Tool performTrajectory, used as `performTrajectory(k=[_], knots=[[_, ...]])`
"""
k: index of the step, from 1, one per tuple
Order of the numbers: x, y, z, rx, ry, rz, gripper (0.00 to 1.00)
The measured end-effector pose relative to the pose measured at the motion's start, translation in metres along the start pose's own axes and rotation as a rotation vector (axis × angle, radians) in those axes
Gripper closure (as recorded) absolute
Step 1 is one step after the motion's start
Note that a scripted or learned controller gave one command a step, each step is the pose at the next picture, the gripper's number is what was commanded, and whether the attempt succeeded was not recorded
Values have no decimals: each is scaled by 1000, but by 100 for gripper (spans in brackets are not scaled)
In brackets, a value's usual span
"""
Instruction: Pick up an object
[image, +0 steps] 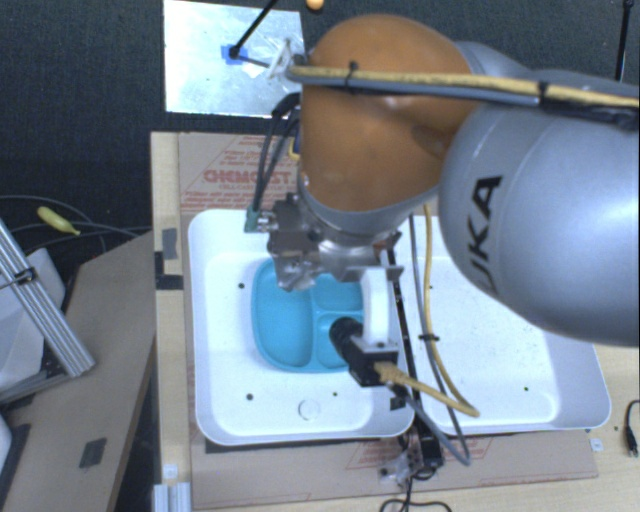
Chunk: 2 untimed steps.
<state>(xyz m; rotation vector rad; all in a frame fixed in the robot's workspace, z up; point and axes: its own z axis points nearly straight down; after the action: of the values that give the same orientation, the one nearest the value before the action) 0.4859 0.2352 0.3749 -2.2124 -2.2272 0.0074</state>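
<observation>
A light blue shallow plastic dish (288, 330) with a divider lies in the left white bin (218, 330), towards its right side. My gripper (297, 272) hangs low over the dish's far edge, directly below the orange wrist band (370, 120). The gripper's metal body hides the upper part of the dish. A black connector (350, 345) with a yellow cable sits over the dish's right half. I cannot make out whether the gripper touches the dish.
The right white bin (520, 370) lies mostly under the grey arm (540, 200). Both bins rest on cardboard (225, 175). A silver sheet (215, 60) lies at the back. An aluminium frame (40, 315) stands off the bench at the left.
</observation>
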Motion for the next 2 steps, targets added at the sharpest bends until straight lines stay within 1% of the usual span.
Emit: performTrajectory(k=[1,2], knots=[[-3,67,201,4,-4,8,100],[0,-2,188,1,1,3,100]])
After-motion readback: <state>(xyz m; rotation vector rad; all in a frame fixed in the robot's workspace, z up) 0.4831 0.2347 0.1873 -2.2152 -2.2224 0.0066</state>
